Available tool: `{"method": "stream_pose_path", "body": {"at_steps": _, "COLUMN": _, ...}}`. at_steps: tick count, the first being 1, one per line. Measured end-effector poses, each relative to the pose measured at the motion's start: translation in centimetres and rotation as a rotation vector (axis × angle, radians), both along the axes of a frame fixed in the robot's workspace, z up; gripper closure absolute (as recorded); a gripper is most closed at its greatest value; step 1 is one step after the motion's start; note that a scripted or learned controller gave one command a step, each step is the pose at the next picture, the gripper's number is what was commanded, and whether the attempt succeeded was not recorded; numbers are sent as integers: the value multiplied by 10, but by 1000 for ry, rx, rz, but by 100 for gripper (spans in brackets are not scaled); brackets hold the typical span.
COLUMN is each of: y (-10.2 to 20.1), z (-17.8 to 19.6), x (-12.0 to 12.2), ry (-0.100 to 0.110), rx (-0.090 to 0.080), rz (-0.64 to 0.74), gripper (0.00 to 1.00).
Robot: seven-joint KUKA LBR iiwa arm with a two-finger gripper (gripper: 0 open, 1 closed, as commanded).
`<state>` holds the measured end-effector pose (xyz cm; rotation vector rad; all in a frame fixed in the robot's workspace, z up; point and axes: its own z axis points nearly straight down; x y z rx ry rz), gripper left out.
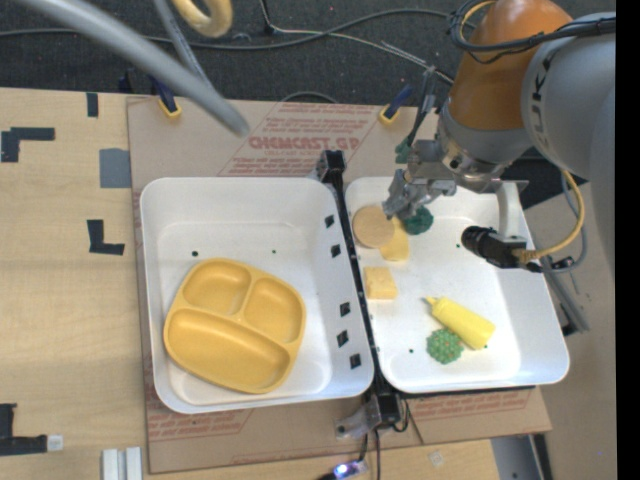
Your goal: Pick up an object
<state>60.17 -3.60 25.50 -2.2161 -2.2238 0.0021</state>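
My gripper [404,204] hangs over the far left part of the right bin [520,313], just above a round tan disc [371,229] and a pale yellow piece [395,247]. A dark green item [418,221] lies right beside the fingertips. Further forward lie a yellow cheese-like block [380,284], a yellow bottle-shaped toy [461,320] and a green broccoli toy [444,346]. Nothing shows between the fingers.
The left bin [160,218] holds a yellow divided plate [235,323]. A black divider strip [345,268] runs between the bins. The arm's orange band and grey body [510,68] loom over the right bin's far side; a black cable connector [490,245] sits at its right.
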Motion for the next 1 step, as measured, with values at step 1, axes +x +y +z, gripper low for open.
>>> {"method": "stream_pose_path", "body": {"at_steps": 1, "y": 44, "z": 1, "x": -13, "ry": 0, "rx": 0, "rz": 1, "gripper": 100}}
